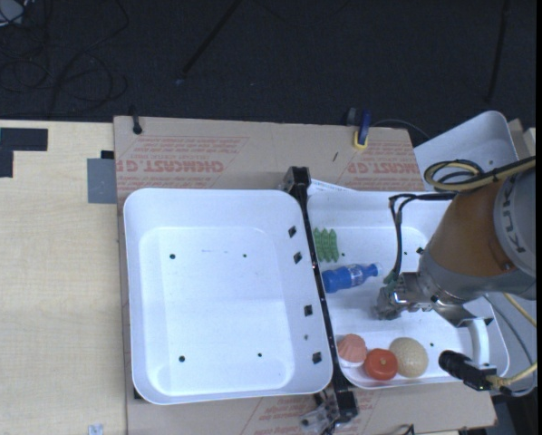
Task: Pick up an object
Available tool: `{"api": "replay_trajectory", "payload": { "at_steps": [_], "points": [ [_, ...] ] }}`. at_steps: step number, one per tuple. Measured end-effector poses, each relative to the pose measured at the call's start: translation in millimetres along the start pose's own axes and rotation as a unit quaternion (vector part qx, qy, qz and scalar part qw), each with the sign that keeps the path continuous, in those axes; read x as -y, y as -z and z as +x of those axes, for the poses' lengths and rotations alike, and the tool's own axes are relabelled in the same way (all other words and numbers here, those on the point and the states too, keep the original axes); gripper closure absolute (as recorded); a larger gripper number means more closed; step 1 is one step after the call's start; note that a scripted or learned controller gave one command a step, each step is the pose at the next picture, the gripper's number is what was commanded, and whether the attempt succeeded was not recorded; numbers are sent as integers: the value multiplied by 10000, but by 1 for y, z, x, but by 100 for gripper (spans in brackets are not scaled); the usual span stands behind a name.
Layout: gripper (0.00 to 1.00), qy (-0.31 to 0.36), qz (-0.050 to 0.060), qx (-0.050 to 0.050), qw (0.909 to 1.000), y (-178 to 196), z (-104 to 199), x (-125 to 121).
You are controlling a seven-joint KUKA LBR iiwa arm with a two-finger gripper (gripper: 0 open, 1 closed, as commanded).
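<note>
two shallow white bins side by side on a cardboard sheet (253,152) over the counter (44,279), parted by a black divider strip (312,279) with clips.

left bin (140,243) bare white across its floor, rims free all round, plenty of open room from its far edge to its near edge.

right bin (362,211) holding everything: green ridged piece (325,242) close against the divider edge, toward the far side; blue bottle (346,276) lying flat just nearer, cap end aimed at the arm side, base end close to the divider. along the near rim, three small things in a row, packed tight: pinkish shell-like piece (351,346) nearest the divider, red tomato (381,363) touching it, pale round ball (410,356) on the arm side, touching the tomato.

grey arm (475,234) with orange band reaching in over the right bin's arm-side edge; hand (389,304) low over the bin floor, in the bare patch between the bottle and the near-rim row, just beside the bottle's cap end, apart from the ball. cannot tell how wide the hand stands; nothing seen in its grip.

little free floor around the hand: bottle on the far side, row of three on the near side, arm body covering the arm-side edge. black cable (400,234) looping down over the bin toward the wrist.
</note>
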State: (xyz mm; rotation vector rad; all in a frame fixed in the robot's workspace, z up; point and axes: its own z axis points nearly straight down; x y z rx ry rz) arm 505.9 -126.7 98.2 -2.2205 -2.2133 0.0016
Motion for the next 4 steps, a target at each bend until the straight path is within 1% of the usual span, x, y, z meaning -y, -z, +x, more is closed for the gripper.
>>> {"api": "replay_trajectory", "payload": {
  "at_steps": [3,4],
  "points": [
    [100,-58,30,-11,10000,28,-1,1],
    [0,-69,32,-11,10000,28,-1,1]
  ]
}}
